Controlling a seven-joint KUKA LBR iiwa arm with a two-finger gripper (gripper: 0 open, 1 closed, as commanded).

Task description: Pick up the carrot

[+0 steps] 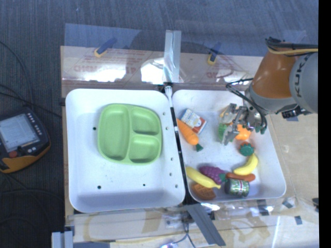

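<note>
Bench (119, 68): pale wood top, carrying two shallow white bins side by side.

Left white bin (83, 190): holds one light-green plastic plate with three compartments (129, 134), lying flat near the bin's middle.

Right white bin (271, 182): holds the toy food items listed below.

- Orange plastic carrot with a green stem end (188, 134): lies at the bin's left side, close to the divider wall, tilted with the stem end toward the bin's middle. It lies free, well apart from the gripper.
- Small white and red carton (193, 119): just beside the carrot, toward the far edge.
- Yellow banana (247, 165): curved, near the right wall.
- Second yellow banana (199, 177): near the bin's front-left corner.
- Purple bunch of grapes (213, 172): touching the second banana.
- Brown-orange rounded piece (204, 192): at the front wall, below the second banana.
- Green tin can on its side (237, 187): near the front edge.
- Red sausage-like piece (241, 177): between the can and the first banana.
- Small orange item with green round part (245, 149): just below the gripper.

Gripper (234, 125): metal, two-fingered, low in the far-right part of the right bin, over a cluster of green and orange pieces. How wide it stands cannot be told. Grey arm with orange band (274, 79) reaches in from the right.
</note>
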